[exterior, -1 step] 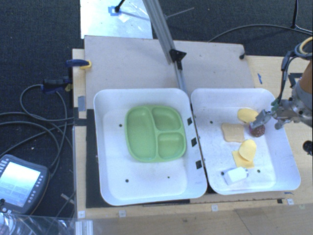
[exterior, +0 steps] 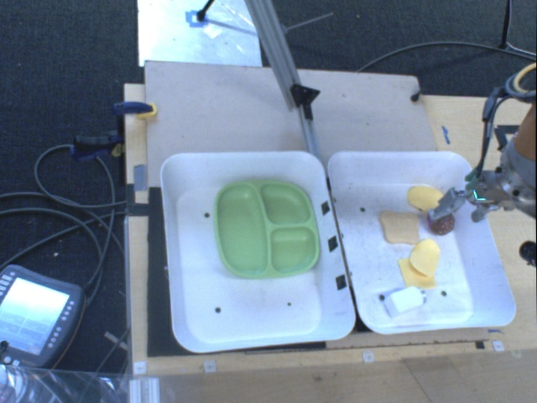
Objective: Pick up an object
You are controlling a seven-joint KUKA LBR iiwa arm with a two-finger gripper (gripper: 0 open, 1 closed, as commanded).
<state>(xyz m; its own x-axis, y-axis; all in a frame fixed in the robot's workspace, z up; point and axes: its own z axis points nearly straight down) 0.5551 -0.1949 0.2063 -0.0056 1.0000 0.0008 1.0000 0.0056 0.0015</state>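
- Left bin (exterior: 180, 309): it is carrying a green divided tray (exterior: 267, 228), lying flat and well apart from the work area. No risk arising here.
- Right bin (exterior: 495, 296): it is holding a tan slice (exterior: 398, 227), a yellow piece (exterior: 424, 196) above it, yellow slices (exterior: 423, 262) below, and a white block (exterior: 404, 300) near the front wall.
- Task's thing: a small reddish-brown round object (exterior: 442, 222) is sitting in the right bin, just beside the tan slice and close under the yellow piece. It is looking roughly round, so I am reading no clear long axis or heading.
- Gripper (exterior: 457, 206): it is hanging at the round object's right, reaching in from the bin's right side. Whether the jaws are released, clenched or grasping the object, I cannot tell.
- Risks, as I judge: a round object is liable to roll or squirt sideways under an off-centre pinch; the neighbouring slices are crowding it, so the gripper may be catching an edge of one instead.
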